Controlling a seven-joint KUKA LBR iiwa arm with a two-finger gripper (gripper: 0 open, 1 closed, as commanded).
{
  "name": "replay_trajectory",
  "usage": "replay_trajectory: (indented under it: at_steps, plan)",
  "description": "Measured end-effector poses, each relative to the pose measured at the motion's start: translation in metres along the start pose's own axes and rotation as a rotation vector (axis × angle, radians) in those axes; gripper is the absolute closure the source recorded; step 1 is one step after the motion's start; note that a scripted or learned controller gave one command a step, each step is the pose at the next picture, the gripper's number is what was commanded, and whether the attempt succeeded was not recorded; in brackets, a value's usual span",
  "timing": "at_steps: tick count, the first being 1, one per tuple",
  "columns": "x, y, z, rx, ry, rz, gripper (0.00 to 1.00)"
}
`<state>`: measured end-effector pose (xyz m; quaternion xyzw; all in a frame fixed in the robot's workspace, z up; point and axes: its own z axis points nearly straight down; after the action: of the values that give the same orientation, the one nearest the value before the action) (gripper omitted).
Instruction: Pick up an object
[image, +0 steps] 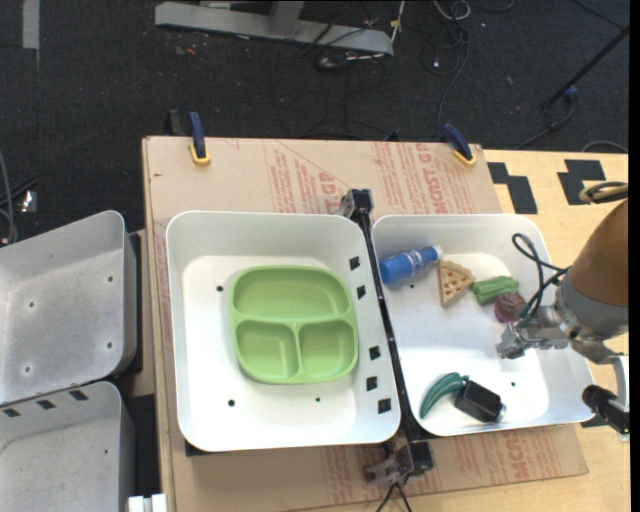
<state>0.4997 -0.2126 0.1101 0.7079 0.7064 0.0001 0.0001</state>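
Right white bin (520, 232), blue bottle (409, 264) lying cap upper-right, gripper (516, 343) state unclear

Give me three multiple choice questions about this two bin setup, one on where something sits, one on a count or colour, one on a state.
1. Where is the green divided plate?
A. In the left bin
B. In the right bin
C. On the cardboard outside both bins

2. How many compartments does the plate have?
A. Two
B. Three
C. Five

3. How is the blue bottle resting?
A. Standing upright
B. Lying on its side
C. Held up by the gripper

Answers:
1 A, the plate sits on the floor of the left bin.
2 B, one wide section at the back and two smaller ones in front.
3 B, it lies lengthwise on the floor of the right bin, near the divider.
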Motion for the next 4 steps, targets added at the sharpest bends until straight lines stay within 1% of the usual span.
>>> replay_trajectory:
  at_steps: [2, 3, 4]
  plan:
    - [-0.003, -0.009, -0.122, -0.005, -0.003, -0.004, 1.0]
    - [-0.003, -0.008, -0.13, -0.001, -0.001, -0.004, 1.0]
    - [0.058, -0.008, -0.123, 0.002, 0.002, -0.01, 1.0]
